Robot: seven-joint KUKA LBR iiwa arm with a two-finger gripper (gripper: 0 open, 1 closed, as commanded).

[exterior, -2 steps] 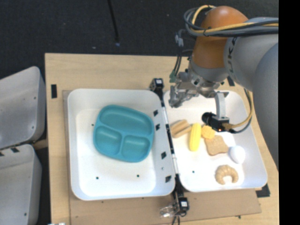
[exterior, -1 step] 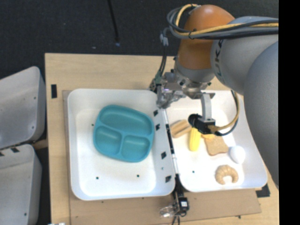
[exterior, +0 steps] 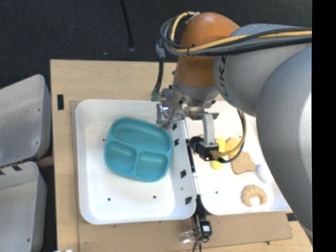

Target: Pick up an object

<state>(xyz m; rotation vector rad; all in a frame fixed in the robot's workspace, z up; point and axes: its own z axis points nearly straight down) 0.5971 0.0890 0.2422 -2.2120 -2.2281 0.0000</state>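
A teal divided plate (exterior: 137, 149) lies flat in the left white bin (exterior: 92, 198). In the right bin (exterior: 228, 201) sit a yellow piece (exterior: 220, 147), a tan toast-like slice (exterior: 243, 165) and a small croissant (exterior: 253, 195). My gripper (exterior: 187, 124) hangs below the orange wrist band, over the wall between the two bins, by the plate's upper right edge. The wrist hides its lower parts. A dark part of it reaches down beside the yellow piece.
The bulky grey arm (exterior: 273, 83) covers the right bin's far and right side. Both bins rest on a wooden bench (exterior: 63, 83), with grey panels (exterior: 21, 119) off its left edge. A small metal clip (exterior: 191, 236) lies at the front edge.
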